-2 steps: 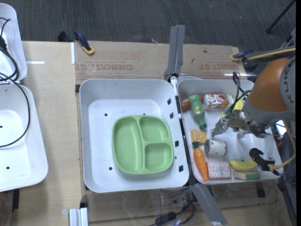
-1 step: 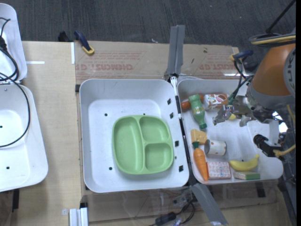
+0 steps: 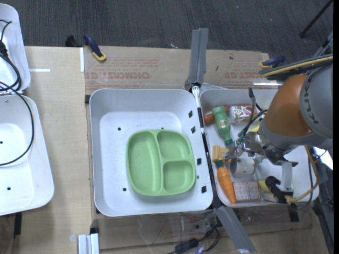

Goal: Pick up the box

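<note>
Here the tool [image 3: 237, 153] hangs above the carrot [image 3: 226, 184], near the box [image 3: 247, 190]

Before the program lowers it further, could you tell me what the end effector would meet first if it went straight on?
Probably the white object directly beneath the end effector, beside the carrot; depth is hard to judge from above.

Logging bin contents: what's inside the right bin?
Right bin holds a green bottle, a carrot, a printed packet and a flat box. The arm covers the bin's right half, so anything under it is hidden.
</note>
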Controlling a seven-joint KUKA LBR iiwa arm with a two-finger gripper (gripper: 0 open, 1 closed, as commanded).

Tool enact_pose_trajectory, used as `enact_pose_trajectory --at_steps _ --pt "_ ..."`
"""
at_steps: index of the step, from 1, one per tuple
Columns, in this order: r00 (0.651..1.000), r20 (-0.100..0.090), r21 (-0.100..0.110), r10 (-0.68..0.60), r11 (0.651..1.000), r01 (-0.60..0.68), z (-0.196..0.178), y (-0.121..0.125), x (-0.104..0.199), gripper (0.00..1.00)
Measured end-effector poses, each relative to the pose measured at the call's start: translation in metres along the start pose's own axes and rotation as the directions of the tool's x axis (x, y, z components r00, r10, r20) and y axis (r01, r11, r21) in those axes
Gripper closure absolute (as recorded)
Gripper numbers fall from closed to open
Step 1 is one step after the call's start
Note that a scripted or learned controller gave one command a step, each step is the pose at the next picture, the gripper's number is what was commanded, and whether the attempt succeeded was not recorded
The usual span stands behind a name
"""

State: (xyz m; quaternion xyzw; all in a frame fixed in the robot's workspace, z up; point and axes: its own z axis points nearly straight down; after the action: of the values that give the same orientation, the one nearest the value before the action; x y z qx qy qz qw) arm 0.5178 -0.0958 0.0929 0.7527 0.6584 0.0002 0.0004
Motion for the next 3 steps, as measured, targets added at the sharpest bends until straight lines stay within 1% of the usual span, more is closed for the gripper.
enact_pose_trajectory --at_steps 1,2,3 --pt "1.0 0.001 0.003 0.004 1.0 -0.004 -0.008 0.0 -0.001 1.0" --pt "1.0 0.001 0.003 0.021 1.0 -0.021 -0.113 -0.031 0.051 1.0" --pt "0.993 0.002 0.005 0.12 0.993 -0.121 -0.098 -0.046 0.039 1.0"
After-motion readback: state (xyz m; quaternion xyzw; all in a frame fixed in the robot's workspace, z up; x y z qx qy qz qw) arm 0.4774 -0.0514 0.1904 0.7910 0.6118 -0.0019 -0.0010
